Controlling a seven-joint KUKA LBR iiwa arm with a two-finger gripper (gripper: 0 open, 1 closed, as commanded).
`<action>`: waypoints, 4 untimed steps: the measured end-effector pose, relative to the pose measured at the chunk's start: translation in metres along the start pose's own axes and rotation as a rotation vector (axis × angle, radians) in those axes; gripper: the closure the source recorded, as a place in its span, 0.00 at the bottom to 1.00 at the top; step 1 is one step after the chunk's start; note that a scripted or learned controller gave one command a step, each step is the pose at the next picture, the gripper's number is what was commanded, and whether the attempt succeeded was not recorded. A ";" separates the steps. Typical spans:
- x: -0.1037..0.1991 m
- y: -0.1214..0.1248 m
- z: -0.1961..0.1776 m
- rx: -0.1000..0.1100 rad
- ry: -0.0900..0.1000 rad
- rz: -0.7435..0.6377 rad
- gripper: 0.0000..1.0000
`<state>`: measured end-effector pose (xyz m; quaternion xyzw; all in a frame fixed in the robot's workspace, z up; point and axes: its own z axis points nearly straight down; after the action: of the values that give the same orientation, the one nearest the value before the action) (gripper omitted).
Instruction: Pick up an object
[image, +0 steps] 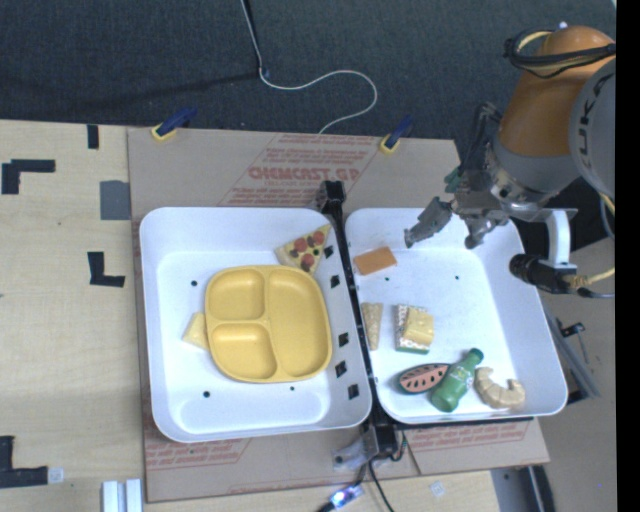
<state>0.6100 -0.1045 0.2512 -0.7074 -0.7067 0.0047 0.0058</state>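
Observation:
My gripper (449, 227) hangs over the back of the right bin (520, 300), its two fingers spread apart with nothing between them. An orange slab (375, 261) lies just to its left on the bin floor. Nearer the front lie a tan cracker (371, 325), a sandwich piece (414, 328), a watermelon slice (422, 378), a green bottle (456, 381) and a beige pastry (498, 389). The left bin (170, 300) holds a yellow divided plate (268, 322), a pizza slice (306, 249) and a yellow wedge (195, 329).
The bins sit side by side on a cardboard sheet (290, 170) on the bench. A white cable (300, 80) loops behind it. The arm's grey and orange wrist (550, 90) rises at the upper right.

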 end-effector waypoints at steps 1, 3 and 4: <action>0.000 0.002 -0.008 -0.014 -0.001 -0.003 0.00; -0.003 0.000 0.101 -0.009 -0.002 -0.002 0.00; -0.003 0.002 0.165 -0.008 -0.002 -0.002 0.00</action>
<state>0.6093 -0.1073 0.0861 -0.7066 -0.7076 0.0026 0.0021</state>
